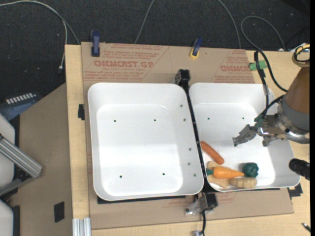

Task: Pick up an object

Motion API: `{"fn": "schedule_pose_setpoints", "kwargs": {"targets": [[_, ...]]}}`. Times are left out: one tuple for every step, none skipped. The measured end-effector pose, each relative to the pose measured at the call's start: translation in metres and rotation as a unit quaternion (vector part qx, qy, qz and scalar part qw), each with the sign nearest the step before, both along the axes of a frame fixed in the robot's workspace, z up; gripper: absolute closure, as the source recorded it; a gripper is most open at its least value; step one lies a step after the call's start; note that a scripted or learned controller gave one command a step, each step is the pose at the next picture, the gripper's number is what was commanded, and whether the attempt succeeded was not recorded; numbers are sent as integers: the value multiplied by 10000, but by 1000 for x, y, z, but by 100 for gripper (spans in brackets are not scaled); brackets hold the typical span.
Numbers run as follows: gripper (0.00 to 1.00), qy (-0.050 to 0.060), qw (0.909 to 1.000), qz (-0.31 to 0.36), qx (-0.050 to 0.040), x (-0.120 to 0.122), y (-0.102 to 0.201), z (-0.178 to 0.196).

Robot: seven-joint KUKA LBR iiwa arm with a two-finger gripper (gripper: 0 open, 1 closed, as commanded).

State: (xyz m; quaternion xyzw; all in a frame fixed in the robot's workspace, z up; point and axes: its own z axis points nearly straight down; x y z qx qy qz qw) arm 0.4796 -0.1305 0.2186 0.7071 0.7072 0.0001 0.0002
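Bright even overhead light, soft shadows, white bins (142, 95) glaring (slightly grainy)

Smooth, glossy white plastic bins (142, 97); matt brown cardboard sheet (147, 63); rough dark carpet (34, 43).

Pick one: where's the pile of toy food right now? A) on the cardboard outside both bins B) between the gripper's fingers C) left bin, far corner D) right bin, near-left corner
D: the carrot, the green piece and the rest lie bunched in the right bin at its near-left corner, below the gripper.
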Motion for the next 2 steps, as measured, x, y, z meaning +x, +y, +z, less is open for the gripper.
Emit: {"fn": "schedule_pose_setpoints", "kwargs": {"targets": [[0,6,10000,25,5,55,46,-35],[0,45,10000,-26,3,1,5,-117]]}}
